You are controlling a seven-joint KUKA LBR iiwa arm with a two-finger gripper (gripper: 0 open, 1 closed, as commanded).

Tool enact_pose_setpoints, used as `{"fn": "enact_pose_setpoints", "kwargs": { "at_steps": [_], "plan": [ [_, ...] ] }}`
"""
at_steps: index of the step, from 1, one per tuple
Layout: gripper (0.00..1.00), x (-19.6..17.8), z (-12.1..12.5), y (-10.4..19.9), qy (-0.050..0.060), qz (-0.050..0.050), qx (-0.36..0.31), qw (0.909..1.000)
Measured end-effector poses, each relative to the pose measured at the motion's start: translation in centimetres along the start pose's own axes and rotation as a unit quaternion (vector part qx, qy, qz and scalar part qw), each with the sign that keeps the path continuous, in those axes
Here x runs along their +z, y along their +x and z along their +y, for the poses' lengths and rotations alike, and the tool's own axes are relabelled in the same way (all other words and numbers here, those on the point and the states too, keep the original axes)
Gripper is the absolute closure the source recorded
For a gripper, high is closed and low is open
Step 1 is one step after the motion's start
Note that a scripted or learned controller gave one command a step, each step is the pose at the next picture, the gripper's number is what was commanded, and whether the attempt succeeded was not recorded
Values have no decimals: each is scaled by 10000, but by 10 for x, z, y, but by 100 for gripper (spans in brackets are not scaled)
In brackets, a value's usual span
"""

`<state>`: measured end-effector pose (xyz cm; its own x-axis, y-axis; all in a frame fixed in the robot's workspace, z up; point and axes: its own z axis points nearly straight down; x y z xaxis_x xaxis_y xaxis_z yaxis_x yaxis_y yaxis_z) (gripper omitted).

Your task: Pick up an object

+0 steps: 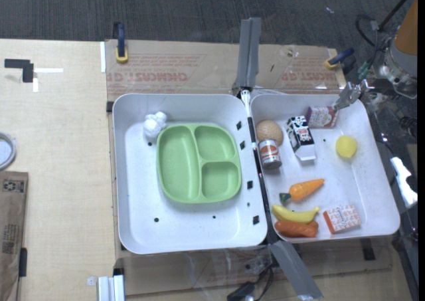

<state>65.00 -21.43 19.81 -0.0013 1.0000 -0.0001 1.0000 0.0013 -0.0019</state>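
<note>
Two white bins sit side by side on the bench, and the right bin (378,160) contains a yellow ball (346,147), a carrot (304,189) and a milk carton (301,138). The gripper (348,96) hangs at this bin's far right corner, beside a small pink packet (321,117), holding nothing. Probably the approach step is in hand, and next it must come down over one object.

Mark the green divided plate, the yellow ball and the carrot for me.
green divided plate (180,160), camera view, floor of its large left compartment.
yellow ball (346,147), camera view, middle of the ball.
carrot (307,189), camera view, middle of its orange body.
</note>
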Motion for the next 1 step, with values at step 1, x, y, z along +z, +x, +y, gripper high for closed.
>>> {"fn": "enact_pose_setpoints", "kwargs": {
  "at_steps": [1],
  "plan": [
    [0, 97, 6, 17, -4, -6, -38, 10000]
  ]
}}
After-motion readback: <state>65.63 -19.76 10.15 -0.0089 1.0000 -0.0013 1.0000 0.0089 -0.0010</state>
